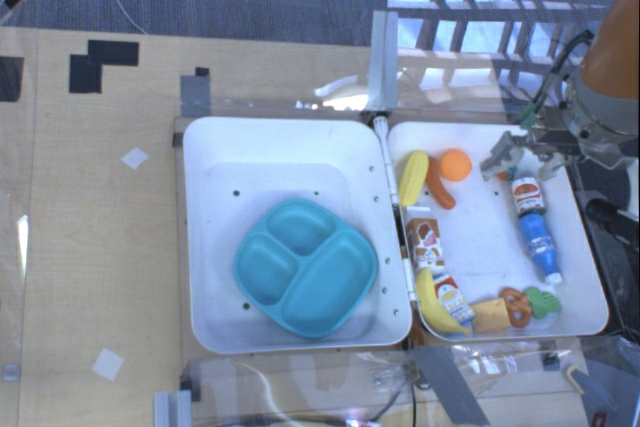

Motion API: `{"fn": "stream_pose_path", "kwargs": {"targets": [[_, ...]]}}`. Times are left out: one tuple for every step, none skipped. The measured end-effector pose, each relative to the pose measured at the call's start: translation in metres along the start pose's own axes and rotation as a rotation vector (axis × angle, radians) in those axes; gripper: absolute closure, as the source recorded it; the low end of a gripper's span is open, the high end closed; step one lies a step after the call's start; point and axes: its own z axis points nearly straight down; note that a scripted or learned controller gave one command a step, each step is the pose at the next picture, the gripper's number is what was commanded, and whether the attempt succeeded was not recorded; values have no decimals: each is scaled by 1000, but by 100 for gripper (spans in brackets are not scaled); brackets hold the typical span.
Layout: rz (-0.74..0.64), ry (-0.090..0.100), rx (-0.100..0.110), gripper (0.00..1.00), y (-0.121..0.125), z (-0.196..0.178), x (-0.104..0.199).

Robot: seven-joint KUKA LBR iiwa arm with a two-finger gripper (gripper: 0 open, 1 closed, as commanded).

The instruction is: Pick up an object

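Two shallow white bins sat side by side on the bench. The left bin (210, 215) held a single teal divided plate (305, 265), lying flat toward the bin's near right part, with three compartments that showed nothing in them. The right bin (480, 245) held the small items. Along its left wall, at the far end, a yellow corn cob (413, 178) lay with its long axis running near to far; just right of it were a red-orange sausage-shaped piece (441, 190) and an orange ball (455, 165), the ball touching the sausage's far end. Nearer along the same wall lay a small brown-and-white carton (424, 242), then a banana (436, 300) curving toward the near wall with a small printed packet (450, 295) against it. Along the near wall, going right, lay a tan piece (490, 315), a brown pretzel-like piece (516, 307) and a green toy (543, 300), close together. A blue bottle with a red-and-white label (535, 225) lay on its side toward the right, its long axis running near to far and slanted slightly, labelled end pointing far. The gripper (525, 155) hung over the bin's far right corner, just beyond the bottle's far end, fingers spread apart with nothing between them.
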Motion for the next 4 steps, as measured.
{"fn": "stream_pose_path", "kwargs": {"targets": [[233, 0, 2, 0, 5, 176, -31], [173, -2, -14, 0, -71, 186, -37], [-256, 7, -11, 0, 2, 187, -74], [-300, 18, -7, 0, 9, 187, -79]]}}
